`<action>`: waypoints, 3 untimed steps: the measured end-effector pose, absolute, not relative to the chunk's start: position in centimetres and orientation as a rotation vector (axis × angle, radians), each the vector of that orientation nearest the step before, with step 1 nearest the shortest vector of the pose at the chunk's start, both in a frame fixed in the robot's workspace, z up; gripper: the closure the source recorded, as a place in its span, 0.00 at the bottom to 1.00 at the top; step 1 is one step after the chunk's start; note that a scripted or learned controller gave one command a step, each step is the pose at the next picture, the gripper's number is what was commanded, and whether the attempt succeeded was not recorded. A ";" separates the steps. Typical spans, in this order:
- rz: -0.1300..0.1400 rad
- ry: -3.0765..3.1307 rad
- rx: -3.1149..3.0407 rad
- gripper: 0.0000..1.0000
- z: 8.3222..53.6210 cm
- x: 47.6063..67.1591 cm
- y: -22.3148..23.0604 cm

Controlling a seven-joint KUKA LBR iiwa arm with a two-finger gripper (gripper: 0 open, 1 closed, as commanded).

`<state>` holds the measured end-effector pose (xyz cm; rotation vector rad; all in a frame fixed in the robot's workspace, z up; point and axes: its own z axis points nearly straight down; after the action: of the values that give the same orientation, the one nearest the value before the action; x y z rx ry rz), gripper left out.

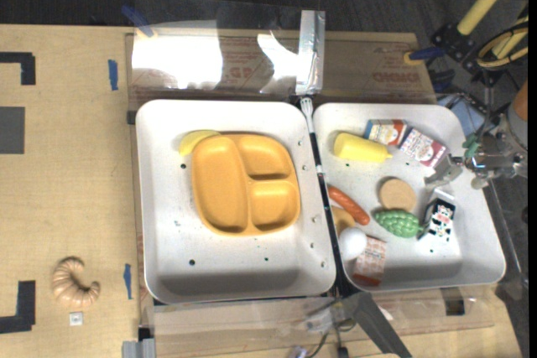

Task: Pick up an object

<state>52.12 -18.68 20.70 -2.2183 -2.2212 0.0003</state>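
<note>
Objects are heaped in the right bin (478, 260), within reach; the pincer (449, 170) is poised above them, its state cannot be told.

Robot lab, taped cardboard bench (67, 180), two white bins (159, 205), cables (503, 46)

Right bin (478, 260) holds yellow bottle (361, 148), green toy (398, 223), hotdog (348, 204), cartons (407, 140)
</note>
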 end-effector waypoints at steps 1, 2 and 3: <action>-0.004 -2.021 -2.408 0.00 24.9 55.3 -12.6; 0.012 -1.943 -2.459 0.00 15.7 51.7 -17.1; -0.002 -1.719 -2.631 0.00 10.3 55.7 -14.9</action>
<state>55.66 -14.87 10.26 -2.6306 -1.7189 -0.0017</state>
